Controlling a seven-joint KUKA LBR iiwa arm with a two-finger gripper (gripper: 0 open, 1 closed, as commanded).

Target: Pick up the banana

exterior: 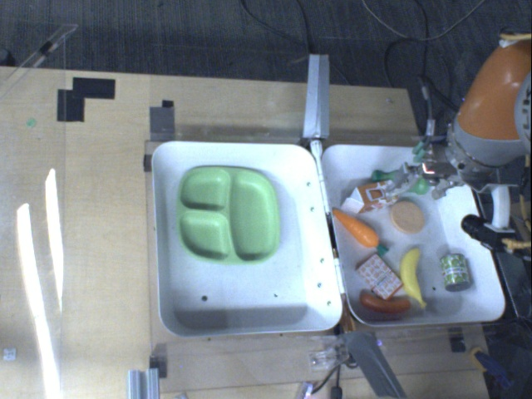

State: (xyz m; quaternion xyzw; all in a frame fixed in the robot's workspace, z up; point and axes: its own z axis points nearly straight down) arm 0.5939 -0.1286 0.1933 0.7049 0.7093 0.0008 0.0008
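The yellow banana (pixel 412 277) lies in the right bin (pixel 490 306), near its front edge, running front to back. It rests between a checkered packet (pixel 380 276) on its left and a small green can (pixel 455 271) on its right. My gripper (pixel 429 174) hangs over the back of the same bin, well behind the banana, with a tan round disc (pixel 407 217) lying between them. The grey arm with its orange band (pixel 497 94) comes in from the upper right. Nothing shows in the gripper's hold.
An orange carrot (pixel 357 229) lies by the right bin's left wall, and a red sausage (pixel 385 303) sits at its front. A small orange-and-white carton (pixel 374 196) is near the gripper. The left bin (pixel 166 306) holds a green divided plate (pixel 229 213).
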